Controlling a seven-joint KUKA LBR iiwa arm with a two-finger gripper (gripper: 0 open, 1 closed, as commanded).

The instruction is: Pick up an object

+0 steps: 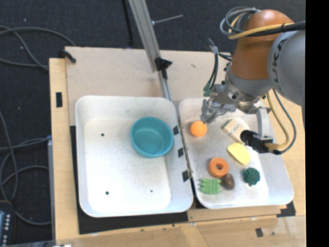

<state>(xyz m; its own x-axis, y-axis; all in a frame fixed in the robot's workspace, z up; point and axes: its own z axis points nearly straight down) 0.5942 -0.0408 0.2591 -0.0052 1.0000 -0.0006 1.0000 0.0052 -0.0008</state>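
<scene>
- Orange ball [198,129]: round, plain orange, resting on the floor of the right bin [277,189] near its upper left corner.
- Orange ring [219,167]: doughnut shape lying flat, mid-bin.
- Yellow piece [239,153]: pale wedge, lying flat just right of the ring.
- Brown item [227,181]: small, dark, directly below the ring.
- Light green item [209,186]: ridged, flat, beside the brown item.
- Dark green item [251,176]: bushy, lower right.
- Teal bowl [151,136]: upright, in the left bin [97,189].
</scene>
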